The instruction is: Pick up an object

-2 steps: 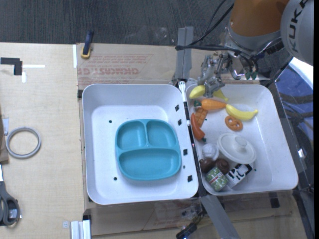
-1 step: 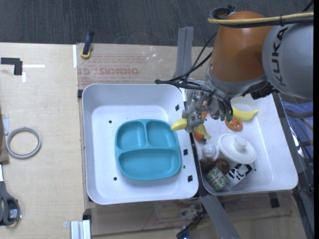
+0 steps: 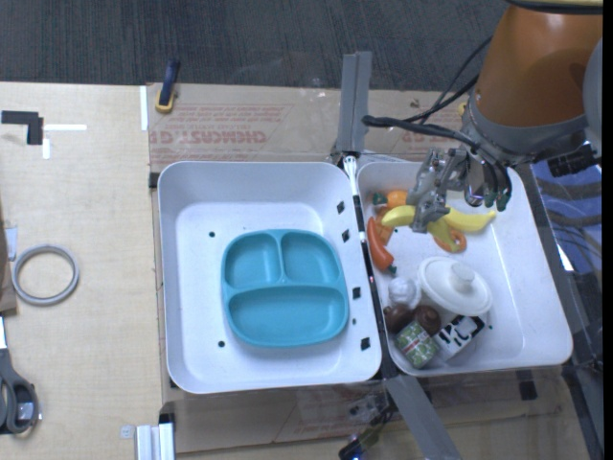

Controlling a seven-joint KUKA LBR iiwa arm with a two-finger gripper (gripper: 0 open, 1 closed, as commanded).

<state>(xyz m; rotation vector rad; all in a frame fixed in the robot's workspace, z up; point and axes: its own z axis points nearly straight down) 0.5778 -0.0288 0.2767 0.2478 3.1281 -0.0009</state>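
Banana (image 3: pixel 450 220), yellow, lies in the right bin (image 3: pixel 541 286) toward its 12 o'clock end, and the gripper (image 3: pixel 433 197) sits right over it, its metal fingers down against the fruit's left half. Whether those fingers are spread or closed on the banana I cannot tell; the linkage hides the tips. An orange ring-shaped piece (image 3: pixel 452 241) lies just at the banana's 6 o'clock, touching it. At the banana's 9 o'clock lie a small orange piece with a green top (image 3: pixel 397 199) and, below it, a red-orange pepper (image 3: pixel 380 242) along the bin's left wall. Toward 6 o'clock in the same bin sits a white lidded pot (image 3: pixel 456 287), with a small white ball (image 3: pixel 402 289) at its 9 o'clock, a dark brown item (image 3: pixel 399 318) beneath that, a green labelled can (image 3: pixel 416 345) and a white packet with black marks (image 3: pixel 464 333); none of that print can be read.

The left bin (image 3: pixel 187 286) holds a blue divided plate (image 3: pixel 284 287) near its centre. Red lettering runs upside down on the cardboard (image 3: pixel 220 132) at the bins' 12 o'clock; it is too blurred to spell out surely. A grey tape ring (image 3: pixel 43 274) lies on the bench at 9 o'clock, well apart from the bins.
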